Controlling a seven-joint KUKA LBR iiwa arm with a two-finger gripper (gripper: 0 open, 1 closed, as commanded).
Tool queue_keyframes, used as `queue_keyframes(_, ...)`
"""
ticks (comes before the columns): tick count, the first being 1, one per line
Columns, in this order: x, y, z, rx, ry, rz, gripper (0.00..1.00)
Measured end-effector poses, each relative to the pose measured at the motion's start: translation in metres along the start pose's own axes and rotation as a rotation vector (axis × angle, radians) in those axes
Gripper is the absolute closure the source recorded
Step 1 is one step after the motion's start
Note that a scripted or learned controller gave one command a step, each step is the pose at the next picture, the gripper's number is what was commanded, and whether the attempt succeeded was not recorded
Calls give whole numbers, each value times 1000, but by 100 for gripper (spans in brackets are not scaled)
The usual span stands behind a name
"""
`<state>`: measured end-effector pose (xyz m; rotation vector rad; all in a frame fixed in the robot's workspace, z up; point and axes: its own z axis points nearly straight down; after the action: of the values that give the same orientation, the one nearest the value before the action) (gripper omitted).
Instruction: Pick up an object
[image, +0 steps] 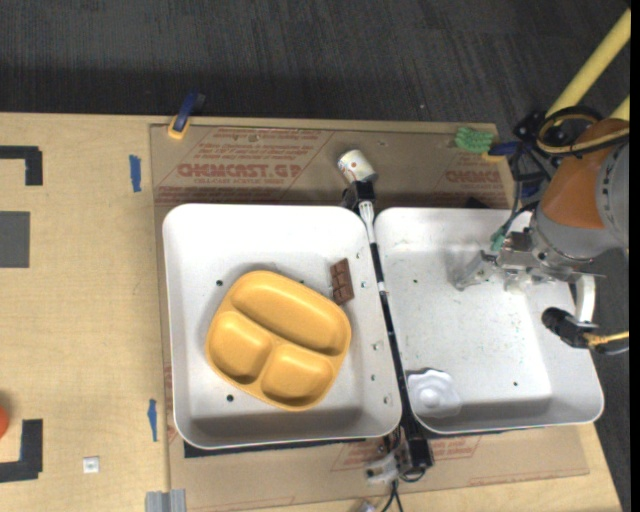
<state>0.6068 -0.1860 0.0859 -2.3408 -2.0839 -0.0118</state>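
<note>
A yellow three-compartment tray (279, 338) lies in the left bin (200, 240), turned at a slant. A small brown bar (341, 281) rests just past the tray's upper right corner, near the divide between the bins. A small white, partly clear object (432, 391) sits in the near left corner of the right bin (520, 380). My gripper (470, 269) hangs over the far part of the right bin, pointing left, well apart from all three objects. Nothing shows in its grasp.
The grey arm with its orange band (580, 195) comes in over the right bin's right rim. A white-tipped tool (355, 170) lies on the cardboard behind the bins. Cables (540, 130) and a yellow pole (600, 60) stand at the far right.
</note>
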Motion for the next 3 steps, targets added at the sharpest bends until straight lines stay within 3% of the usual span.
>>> queue_keyframes(1,32,7,1,1,-10,-169,0)
queue_keyframes(2,81,-59,2,0,-10,4,0)
queue_keyframes(3,89,-47,1,-3,-12,-170,0)
